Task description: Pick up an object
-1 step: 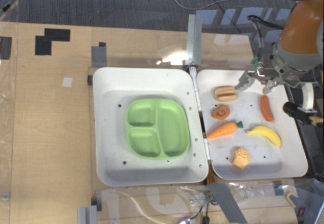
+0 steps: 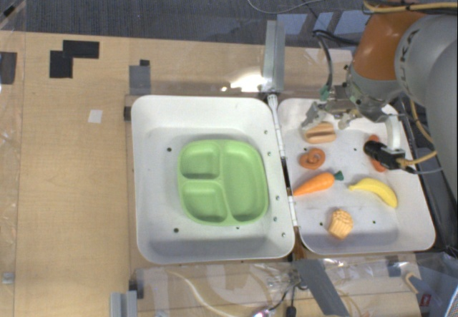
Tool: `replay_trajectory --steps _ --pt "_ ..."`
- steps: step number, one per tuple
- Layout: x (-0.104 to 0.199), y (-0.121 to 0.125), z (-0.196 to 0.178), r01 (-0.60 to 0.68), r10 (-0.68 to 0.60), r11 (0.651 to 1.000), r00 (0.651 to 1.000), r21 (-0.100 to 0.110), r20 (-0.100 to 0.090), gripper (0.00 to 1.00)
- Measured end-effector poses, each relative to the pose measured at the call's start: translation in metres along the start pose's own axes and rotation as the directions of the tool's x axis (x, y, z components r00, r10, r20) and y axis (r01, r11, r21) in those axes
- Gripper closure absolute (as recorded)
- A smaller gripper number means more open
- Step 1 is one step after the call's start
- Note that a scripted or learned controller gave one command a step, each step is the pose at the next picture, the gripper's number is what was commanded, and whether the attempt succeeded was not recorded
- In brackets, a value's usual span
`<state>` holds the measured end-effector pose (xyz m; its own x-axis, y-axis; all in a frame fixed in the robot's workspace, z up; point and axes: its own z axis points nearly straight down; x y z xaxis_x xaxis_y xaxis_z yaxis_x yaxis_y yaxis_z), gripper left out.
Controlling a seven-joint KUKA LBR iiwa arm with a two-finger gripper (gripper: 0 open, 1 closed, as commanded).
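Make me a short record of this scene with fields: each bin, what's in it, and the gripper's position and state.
left bin: green divided plate
right bin: hot dog, brown swirl piece, carrot, banana, corn piece
gripper: over the right bin's far end, beside the hot dog, open
held: nothing between the fingers

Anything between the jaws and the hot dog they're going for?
Nothing visible. The jaws stand open right by the hot dog, at its far side. The orange ring lies apart from it, nearer the camera.
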<state>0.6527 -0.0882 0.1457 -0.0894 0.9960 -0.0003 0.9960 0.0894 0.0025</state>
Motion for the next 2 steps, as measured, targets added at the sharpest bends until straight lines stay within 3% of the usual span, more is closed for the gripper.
replay_trajectory --steps 1,2 --pt "-0.034 -0.017 0.057 0.01 -0.01 1.0 1.0 -0.007 0.002 0.0" --pt "-0.028 -0.08 0.056 -0.186 0.186 0.983 0.983 -0.009 -0.001 0.0"
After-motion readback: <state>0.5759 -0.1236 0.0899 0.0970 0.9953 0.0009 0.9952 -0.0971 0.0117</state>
